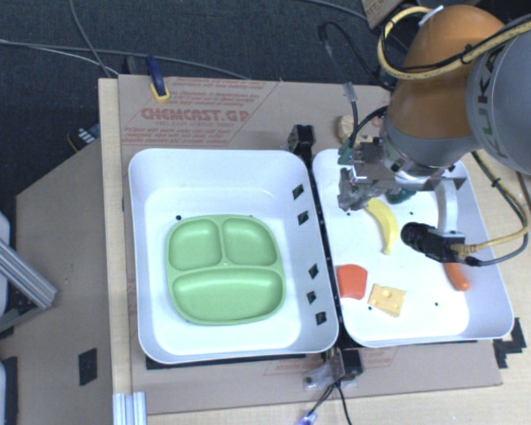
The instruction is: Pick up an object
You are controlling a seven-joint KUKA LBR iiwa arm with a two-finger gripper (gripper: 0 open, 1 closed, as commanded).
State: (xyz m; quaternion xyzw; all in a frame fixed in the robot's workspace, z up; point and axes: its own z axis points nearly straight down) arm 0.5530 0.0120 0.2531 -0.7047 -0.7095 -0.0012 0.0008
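In the right bin (425, 326) lie a yellow banana (386, 225), a red-orange block (352, 280), a yellow cheese wedge with holes (388, 300) and a small orange piece (458, 278). My gripper (357, 190) hangs over the upper left part of this bin, just above and left of the banana's top end. The banana rests on the bin floor, its upper tip close to the gripper. Nothing shows as lifted. The wrist and the orange band hide the bin's far side.
The left bin (150, 202) holds a green divided plate (226, 268). A black connector with a yellow cable (429, 240) hangs from the arm over the right bin, right of the banana. Black clips line the divider between the bins (317, 237).
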